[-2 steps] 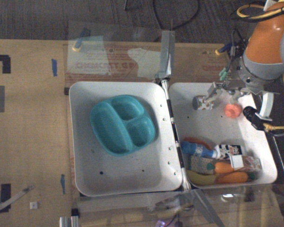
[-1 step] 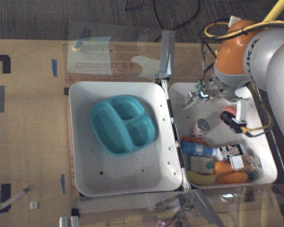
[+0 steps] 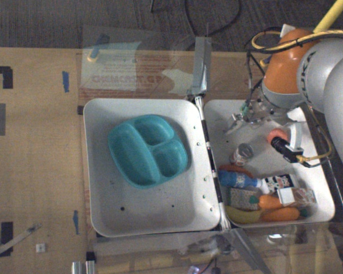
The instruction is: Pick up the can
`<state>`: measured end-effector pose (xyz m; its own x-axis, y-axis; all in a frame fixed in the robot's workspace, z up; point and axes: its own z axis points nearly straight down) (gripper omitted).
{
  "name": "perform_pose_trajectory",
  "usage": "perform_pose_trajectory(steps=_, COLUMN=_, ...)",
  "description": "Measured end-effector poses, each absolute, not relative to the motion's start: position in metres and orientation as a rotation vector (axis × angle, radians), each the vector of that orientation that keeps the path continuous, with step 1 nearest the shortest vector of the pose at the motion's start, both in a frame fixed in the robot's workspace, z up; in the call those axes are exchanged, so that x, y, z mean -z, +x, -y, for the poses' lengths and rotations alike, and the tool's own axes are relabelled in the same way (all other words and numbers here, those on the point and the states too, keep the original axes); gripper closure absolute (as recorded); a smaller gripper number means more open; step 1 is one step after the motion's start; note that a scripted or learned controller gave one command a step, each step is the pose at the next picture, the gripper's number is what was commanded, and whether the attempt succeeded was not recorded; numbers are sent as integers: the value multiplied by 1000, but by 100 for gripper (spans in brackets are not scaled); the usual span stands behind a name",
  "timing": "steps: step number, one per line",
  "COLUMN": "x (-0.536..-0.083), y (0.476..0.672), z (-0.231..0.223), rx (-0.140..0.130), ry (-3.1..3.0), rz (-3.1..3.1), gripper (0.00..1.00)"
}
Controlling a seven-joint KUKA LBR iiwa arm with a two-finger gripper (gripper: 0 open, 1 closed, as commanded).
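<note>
The can (image 3: 243,153), small with a grey lid and a brownish side, stands upright in the middle of the right bin (image 3: 217,110). My gripper (image 3: 243,117) hangs over the far left part of that bin, above and just beyond the can, with a gap between them. Nothing shows in its grasp. The grey arm with its orange band (image 3: 286,67) reaches in from the upper right.
Along the right bin's near side lie a blue bottle (image 3: 240,180), a banana (image 3: 243,214), a carrot (image 3: 280,214), a small printed box (image 3: 283,182) and snack packets (image 3: 243,198). A red-orange item (image 3: 277,136) sits right of the can. A teal divided plate (image 3: 148,150) lies in the left bin (image 3: 103,210).
</note>
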<state>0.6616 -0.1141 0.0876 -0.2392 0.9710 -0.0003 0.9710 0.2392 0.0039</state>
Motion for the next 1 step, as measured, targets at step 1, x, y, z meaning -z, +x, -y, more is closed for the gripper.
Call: perform_pose_trajectory(steps=1, x=-88, y=617, z=148, rx=-4, ry=2248, rz=-2193, gripper=0)
